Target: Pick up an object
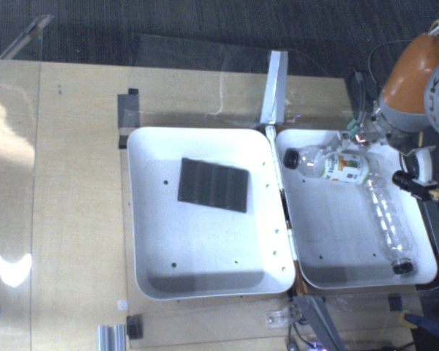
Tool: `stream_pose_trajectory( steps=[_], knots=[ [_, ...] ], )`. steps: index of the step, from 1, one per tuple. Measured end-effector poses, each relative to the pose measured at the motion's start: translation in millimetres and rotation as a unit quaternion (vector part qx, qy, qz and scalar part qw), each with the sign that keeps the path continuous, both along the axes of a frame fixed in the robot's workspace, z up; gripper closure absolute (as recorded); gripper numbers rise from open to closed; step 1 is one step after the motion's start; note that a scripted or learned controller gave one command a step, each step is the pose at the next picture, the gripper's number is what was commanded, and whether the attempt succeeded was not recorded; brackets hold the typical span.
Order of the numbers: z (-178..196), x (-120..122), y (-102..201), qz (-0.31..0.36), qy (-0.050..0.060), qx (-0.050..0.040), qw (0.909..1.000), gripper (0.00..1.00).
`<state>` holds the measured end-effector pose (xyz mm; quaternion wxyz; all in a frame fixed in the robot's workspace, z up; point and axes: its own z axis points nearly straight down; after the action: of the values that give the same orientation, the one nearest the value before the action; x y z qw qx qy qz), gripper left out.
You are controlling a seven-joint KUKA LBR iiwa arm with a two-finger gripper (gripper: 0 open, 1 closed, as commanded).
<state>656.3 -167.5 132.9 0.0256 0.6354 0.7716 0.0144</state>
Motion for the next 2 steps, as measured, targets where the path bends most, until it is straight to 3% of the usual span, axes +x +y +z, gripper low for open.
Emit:
stream_pose_trajectory(
  steps=[2],
  knots=[
    [-0.2,0.8,3.4,0.017,-0.001,0.0001,0.9999,0.0]
  ],
)
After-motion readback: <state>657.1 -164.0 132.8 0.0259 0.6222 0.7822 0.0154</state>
